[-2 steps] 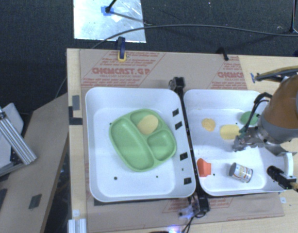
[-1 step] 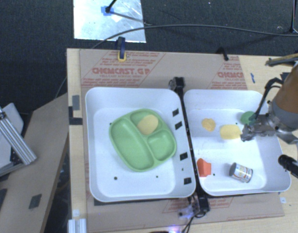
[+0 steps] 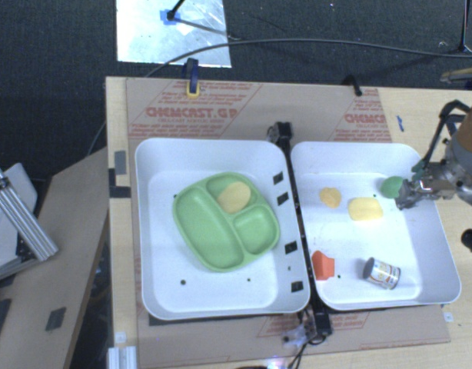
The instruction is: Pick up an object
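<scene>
The right bin holds a small yellow-orange lump, a pale yellow block, a green round object, an orange-red piece and a small tin can lying on its side. My gripper sits at the bin's right side, directly beside the green object and touching or nearly touching it. The fingers are too small and blurred to read. In the left bin, a green divided plate carries a yellow food piece in its upper compartment.
The two white bins stand side by side on a cardboard-covered bench, joined by a black divider. A yellow and blue clamp grips the bench's back edge. The arm's body hangs over the right bin's right rim.
</scene>
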`<state>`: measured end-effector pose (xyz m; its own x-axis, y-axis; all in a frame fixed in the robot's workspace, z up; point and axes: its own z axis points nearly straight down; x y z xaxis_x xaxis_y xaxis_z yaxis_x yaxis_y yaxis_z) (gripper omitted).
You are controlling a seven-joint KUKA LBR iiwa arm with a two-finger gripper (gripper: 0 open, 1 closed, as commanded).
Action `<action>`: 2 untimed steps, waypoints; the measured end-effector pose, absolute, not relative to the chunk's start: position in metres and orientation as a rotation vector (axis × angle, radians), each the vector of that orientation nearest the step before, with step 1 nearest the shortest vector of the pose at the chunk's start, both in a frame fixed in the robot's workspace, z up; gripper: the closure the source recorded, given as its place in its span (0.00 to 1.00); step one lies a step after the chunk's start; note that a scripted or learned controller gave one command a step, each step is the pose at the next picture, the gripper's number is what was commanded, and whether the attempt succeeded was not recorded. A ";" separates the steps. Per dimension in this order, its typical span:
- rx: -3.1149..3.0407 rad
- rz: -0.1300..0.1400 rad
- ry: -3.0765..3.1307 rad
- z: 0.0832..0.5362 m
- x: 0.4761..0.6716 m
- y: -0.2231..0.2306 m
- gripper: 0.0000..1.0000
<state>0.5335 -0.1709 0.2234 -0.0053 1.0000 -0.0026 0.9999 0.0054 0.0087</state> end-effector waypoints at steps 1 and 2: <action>2.210 0.007 2.222 0.279 0.526 -0.168 1.00; 2.210 0.004 2.232 0.264 0.532 -0.114 1.00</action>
